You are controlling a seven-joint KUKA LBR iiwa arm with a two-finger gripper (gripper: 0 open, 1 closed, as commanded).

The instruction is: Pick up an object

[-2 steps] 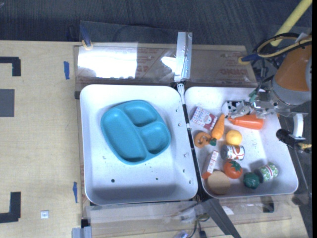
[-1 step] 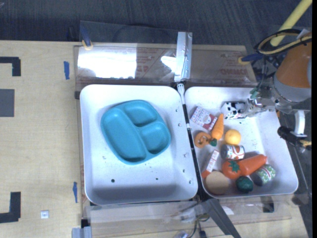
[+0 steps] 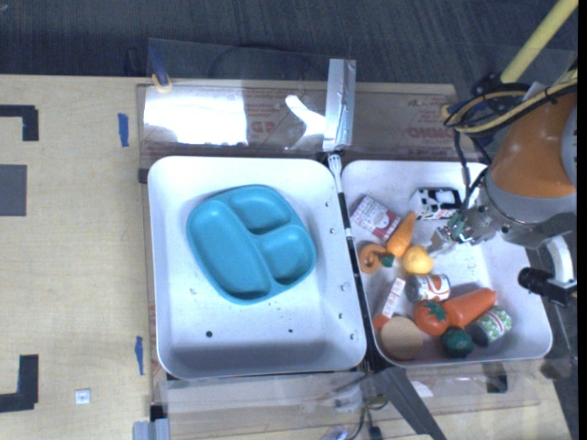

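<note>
The right bin (image 3: 537, 337) holds a heap of toy food. A small orange carrot (image 3: 401, 234) lies next to a yellow lemon (image 3: 417, 260) and a little orange pumpkin (image 3: 371, 258). Lower down are a can (image 3: 431, 288), a large carrot (image 3: 470, 305), a red tomato (image 3: 429, 317), a dark green piece (image 3: 457, 341) and a tan bread piece (image 3: 402, 335). My gripper (image 3: 455, 231) hangs low over the right bin, just right of the lemon and small carrot. Nothing is seen in its grasp.
The left bin (image 3: 183, 328) carries a blue divided plate (image 3: 251, 240). A red-and-white packet (image 3: 371, 214) and a black-and-white item (image 3: 437, 200) lie at the back of the right bin. The arm's orange band (image 3: 539, 159) and yellow cables (image 3: 486, 108) stand at the right.
</note>
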